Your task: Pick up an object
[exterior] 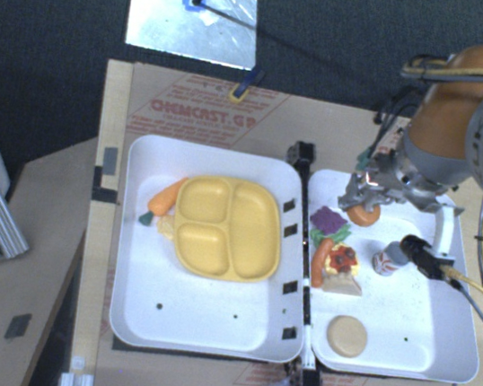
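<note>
From my remote view, the gripper [363, 200] sits low over an orange ball [364, 216] at the back of the right bin [445, 342], half covering it. I cannot tell how its jaws stand.

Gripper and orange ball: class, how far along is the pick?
Done: the gripper has reached the right bin and sits at the orange ball. In hand: nothing clearly; the ball appears to rest on the bin floor. Left: grasp and lift.
</note>
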### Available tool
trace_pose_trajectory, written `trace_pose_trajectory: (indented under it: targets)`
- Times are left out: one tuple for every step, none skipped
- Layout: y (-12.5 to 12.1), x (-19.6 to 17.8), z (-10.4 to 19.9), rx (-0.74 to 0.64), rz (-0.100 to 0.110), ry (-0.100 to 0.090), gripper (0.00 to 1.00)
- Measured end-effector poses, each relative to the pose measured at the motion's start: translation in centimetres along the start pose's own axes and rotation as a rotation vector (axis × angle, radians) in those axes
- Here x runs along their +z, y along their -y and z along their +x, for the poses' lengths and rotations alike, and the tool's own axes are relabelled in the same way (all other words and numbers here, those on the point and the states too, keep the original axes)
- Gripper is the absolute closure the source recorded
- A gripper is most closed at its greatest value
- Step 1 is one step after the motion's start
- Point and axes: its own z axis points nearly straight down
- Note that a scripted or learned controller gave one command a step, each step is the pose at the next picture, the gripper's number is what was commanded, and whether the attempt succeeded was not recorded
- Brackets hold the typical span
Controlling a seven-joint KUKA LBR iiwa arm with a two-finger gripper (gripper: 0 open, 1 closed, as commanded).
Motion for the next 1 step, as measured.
trace_pose_trajectory:
  targets:
    - [-1.05, -0.77, -0.66, -0.001, -0.002, 0.000, 1.00]
